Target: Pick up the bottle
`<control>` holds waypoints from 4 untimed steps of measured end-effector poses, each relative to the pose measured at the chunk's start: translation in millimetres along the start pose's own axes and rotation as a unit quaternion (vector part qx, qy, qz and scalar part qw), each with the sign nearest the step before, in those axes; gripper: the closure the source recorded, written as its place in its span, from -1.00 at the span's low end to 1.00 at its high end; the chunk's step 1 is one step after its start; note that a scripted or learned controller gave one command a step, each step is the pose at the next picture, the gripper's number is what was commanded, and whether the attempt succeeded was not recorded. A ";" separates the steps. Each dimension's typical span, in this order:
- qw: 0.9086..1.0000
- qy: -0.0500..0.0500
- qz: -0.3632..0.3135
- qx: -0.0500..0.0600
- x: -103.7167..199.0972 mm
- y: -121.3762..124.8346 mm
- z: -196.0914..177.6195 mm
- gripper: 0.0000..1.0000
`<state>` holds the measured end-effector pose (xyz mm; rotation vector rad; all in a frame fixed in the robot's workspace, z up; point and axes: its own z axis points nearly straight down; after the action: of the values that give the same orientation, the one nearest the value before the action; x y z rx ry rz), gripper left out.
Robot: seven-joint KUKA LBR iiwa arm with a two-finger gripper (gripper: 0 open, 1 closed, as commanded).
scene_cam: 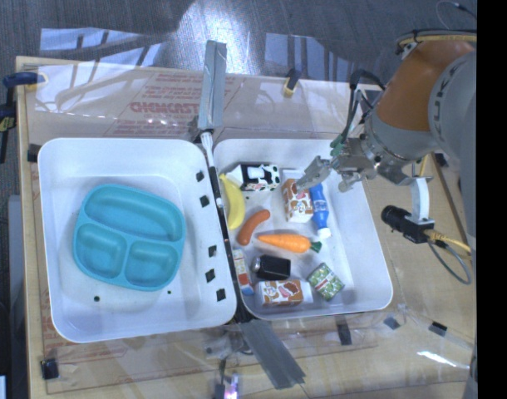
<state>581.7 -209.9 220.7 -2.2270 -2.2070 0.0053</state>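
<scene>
The arm (420,98) reaches over the right bin (370,248). Its gripper (320,171) hangs with fingers spread apart, gripping nothing. The blue-and-white bottle (319,207) lies just below it in the bin, beside a carton (297,200), above the carrot (284,242).

I see the grey two-finger gripper (330,169) hanging over the right shallow white bin (371,248), just above the blue plastic bottle with a white cap (319,205). An orange plastic carrot (284,242) lies beside that bottle. A turquoise divided tray (129,236) sits in the left white bin (58,165).
</scene>
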 end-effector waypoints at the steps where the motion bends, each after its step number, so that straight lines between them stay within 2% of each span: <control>1: 1.000 0.000 0.008 -0.001 5.6 -8.3 -6.3 -1.00; 2: 0.998 -0.002 -0.065 -0.003 1.9 -9.2 -15.0 -1.00; 3: 0.999 -0.001 -0.050 -0.001 0.7 -2.3 4.2 -1.00; 4: 0.998 0.000 -0.063 -0.002 1.4 -4.0 9.7 -1.00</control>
<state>577.7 -208.5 211.0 -2.0843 -2.3459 0.0025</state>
